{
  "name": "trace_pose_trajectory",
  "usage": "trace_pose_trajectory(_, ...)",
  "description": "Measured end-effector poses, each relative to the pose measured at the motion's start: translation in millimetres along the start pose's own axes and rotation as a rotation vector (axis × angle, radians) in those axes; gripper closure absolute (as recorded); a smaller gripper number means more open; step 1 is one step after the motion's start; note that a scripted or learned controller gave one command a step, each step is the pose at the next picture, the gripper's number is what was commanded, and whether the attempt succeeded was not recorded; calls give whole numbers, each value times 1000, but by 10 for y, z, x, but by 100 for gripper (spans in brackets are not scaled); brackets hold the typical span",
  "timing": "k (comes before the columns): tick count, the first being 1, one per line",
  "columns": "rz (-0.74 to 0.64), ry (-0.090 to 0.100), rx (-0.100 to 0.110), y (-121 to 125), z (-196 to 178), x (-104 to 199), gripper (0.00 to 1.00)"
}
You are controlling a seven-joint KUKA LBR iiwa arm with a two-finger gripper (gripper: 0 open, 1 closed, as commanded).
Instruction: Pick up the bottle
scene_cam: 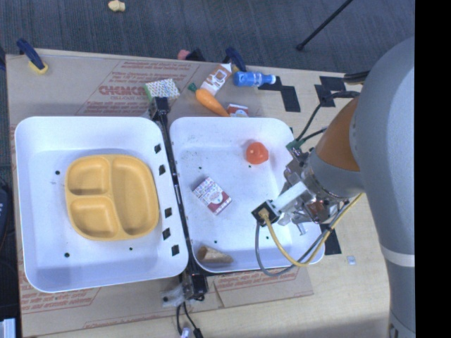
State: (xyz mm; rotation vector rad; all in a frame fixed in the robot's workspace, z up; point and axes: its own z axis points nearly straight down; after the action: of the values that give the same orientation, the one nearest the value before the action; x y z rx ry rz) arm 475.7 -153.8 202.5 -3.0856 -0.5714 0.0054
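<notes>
the arm [384, 174] fills the 3 o'clock side, the gripper [299, 213] low over the right bin [232, 129] at abt 4 o'clock; can't tell its state. left bin [35, 139] holds a yellow tray [111, 196]. the bottle [254, 79] lies outside both bins, at 12 o'clock on the bench. judgement: arm should lift clear of the rim, swing to 12 & align across the bottle's narrow width.

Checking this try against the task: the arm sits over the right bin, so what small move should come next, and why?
Probably a shift toward the top of the view: the gripper hangs over the right bin, while the blue bottle lies outside it on the cardboard beyond its top rim, beside the carrot.
</notes>
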Motion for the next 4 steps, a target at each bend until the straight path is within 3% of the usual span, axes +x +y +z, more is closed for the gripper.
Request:
trace_pose_trajectory(1,-73,-1,3,58,11,-23,100)
trace_pose_trajectory(2,-319,0,2,-261,167,103,100)
trace_pose_trajectory(3,-117,1,0,383,-477,-125,100)
trace_pose_trajectory(4,-210,-1,2,61,76,-24,100)
